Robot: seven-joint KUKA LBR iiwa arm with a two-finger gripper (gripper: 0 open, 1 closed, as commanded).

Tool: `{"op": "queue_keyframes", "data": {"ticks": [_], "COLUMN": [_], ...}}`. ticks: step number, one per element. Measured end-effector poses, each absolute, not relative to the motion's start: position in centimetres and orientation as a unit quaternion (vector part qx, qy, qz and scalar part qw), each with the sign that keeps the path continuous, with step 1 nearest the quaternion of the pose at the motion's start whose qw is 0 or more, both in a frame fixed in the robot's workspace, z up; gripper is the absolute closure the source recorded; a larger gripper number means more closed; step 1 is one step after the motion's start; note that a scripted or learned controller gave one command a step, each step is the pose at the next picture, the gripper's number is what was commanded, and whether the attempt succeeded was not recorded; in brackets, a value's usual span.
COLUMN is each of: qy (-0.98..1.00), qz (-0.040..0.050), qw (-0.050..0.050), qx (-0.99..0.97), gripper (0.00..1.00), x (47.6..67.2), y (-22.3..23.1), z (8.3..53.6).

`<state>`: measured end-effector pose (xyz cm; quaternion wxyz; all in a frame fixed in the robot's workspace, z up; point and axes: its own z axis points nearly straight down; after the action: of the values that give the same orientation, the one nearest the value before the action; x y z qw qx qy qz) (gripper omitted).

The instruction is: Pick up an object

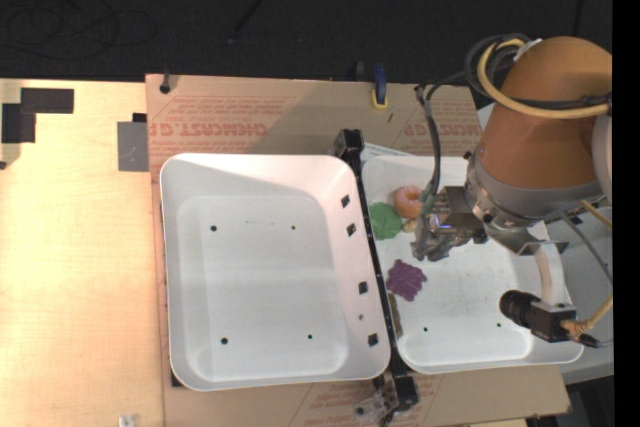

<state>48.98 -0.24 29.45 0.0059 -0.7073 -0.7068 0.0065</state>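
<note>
A: Starting well off to the gripper's left, there's the left bin [262, 270], white and shallow, nothing of note on its floor.

B: And hard against it the right bin [470, 335], where the action is. Three small things sit just left of the gripper.

A: Right: a green object [385, 220] nearest the divider, level with the gripper. Touching its upper right side, a pink and orange object [408, 201], a little above the gripper's line.

B: Then a purple object [406, 279], lower down, below and left of the gripper, apart from the other two.

A: And the gripper [436, 237] itself, hanging over the right bin under that orange band of the arm [545, 130].

B: Is it open? Closed?

A: Can't tell from up here; it's a dark clutter of metal. Nothing visibly held.
</note>
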Motion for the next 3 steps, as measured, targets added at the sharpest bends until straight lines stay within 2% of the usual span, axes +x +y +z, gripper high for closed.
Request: {"op": "queue_keyframes", "data": {"ticks": [1, 2, 3], "qy": [-0.705, -0.706, -0.709], "qz": [0.0029, 0.0020, -0.0029], "qw": [0.003, 0.003, -0.002], "qx": [-0.709, -0.708, -0.705], "gripper": [1.00, 1.00, 1.00], "x": [47.4, 47.5, 47.7], "y": [-7.0, -6.9, -3.6], "z": [24.2, 25.5, 35.5]}}
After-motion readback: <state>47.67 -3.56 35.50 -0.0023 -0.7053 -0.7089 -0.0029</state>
